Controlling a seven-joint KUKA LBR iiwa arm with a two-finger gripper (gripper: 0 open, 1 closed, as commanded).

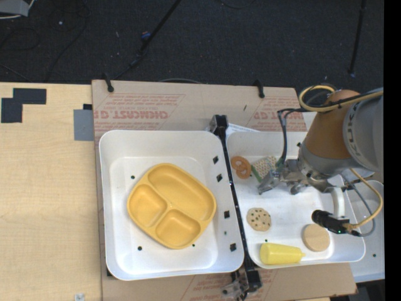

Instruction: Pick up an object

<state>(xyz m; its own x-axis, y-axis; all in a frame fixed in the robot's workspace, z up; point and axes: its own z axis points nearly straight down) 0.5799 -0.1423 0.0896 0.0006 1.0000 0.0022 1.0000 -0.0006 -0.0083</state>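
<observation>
tool [268, 184]: we see it low in the right bin [357, 253], fingers' state we can't tell
pretzel [240, 166]: just left of tool
cookie [258, 219]: below tool, apart
yellow piece [280, 253]: front edge
disc [316, 237]: front right
left bin [119, 256]: plate [171, 205]

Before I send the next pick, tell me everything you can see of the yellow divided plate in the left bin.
The yellow divided plate lies flat, right way up, on the floor of the left bin, roughly in the middle and turned at an angle to the walls. It looks like smooth plastic, with rounded corners and a raised rim. Ridges split it into three compartments: one large one on the upper side and two smaller ones below. Nothing lies in them. It touches only the bin floor; the gripper is over the other bin.
</observation>
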